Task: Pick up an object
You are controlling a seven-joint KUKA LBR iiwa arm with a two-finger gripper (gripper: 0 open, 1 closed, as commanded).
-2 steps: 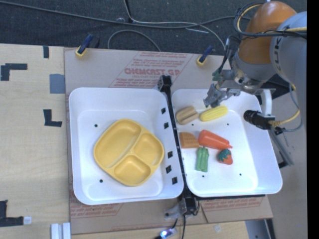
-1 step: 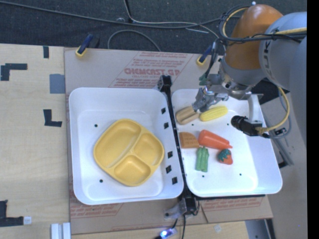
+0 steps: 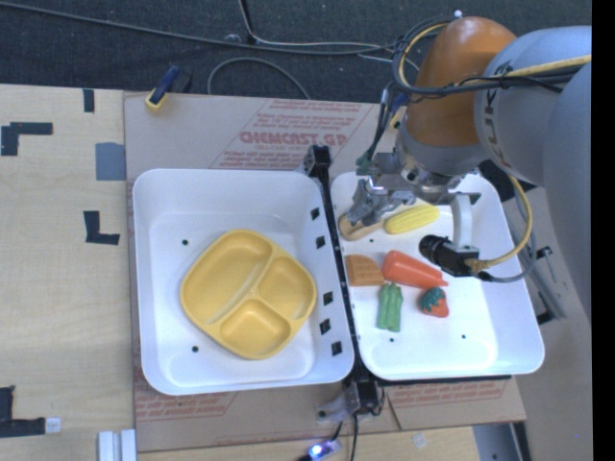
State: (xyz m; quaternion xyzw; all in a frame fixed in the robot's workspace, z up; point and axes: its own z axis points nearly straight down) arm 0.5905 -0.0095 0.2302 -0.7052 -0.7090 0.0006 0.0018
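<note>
Now the gripper (image 3: 370, 205) is down in the right bin (image 3: 500, 349), low over a tan, bread-like piece (image 3: 357, 226) beside the corn cob (image 3: 411, 221). Whether it pinches that piece I cannot tell; the arm's bulk hides much there. Nearby lie a carrot (image 3: 413, 270), a green vegetable (image 3: 389, 307), a strawberry (image 3: 433, 302) and a cracker (image 3: 363, 271). The yellow divided plate (image 3: 248, 293) sits in the left bin (image 3: 159, 257).

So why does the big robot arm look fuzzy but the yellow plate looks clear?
In the camera view the arm sits closest to the lens, so its grey and orange shell looks soft, and a bright glare patch sits on the orange part. The yellow plate lies lower in the left bin, evenly lit, edges crisp, with only faint shadows.
</note>
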